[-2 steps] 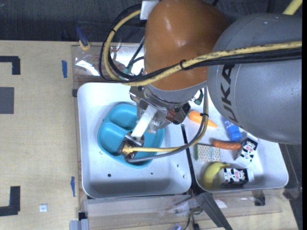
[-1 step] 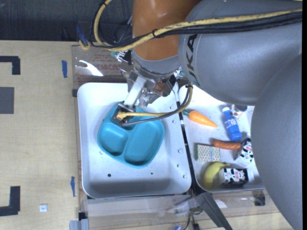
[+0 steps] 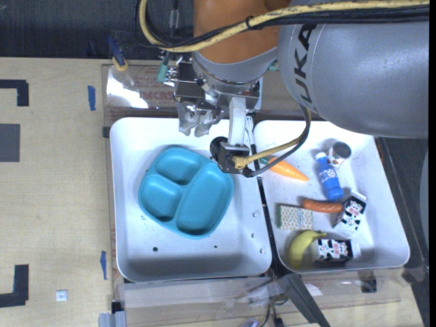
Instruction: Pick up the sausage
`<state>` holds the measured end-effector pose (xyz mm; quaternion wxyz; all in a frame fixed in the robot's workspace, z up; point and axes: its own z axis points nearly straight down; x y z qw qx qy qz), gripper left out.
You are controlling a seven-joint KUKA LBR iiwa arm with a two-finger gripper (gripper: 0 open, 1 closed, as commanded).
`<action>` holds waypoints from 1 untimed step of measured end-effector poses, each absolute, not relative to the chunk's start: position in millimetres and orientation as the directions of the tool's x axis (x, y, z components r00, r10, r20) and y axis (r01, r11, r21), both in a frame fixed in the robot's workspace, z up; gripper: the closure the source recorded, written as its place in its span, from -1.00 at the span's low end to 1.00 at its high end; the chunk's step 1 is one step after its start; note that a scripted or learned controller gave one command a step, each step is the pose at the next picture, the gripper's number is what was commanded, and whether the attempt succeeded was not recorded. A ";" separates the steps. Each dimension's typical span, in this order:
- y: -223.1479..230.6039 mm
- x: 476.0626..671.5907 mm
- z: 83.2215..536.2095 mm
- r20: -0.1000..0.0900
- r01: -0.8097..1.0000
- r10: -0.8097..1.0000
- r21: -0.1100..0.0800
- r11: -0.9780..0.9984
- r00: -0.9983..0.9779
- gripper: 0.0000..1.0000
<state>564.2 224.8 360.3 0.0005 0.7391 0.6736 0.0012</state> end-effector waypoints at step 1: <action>224.6 564.2 360.3 0.001 0.996 0.996 0.002 -0.093 0.093 -1.00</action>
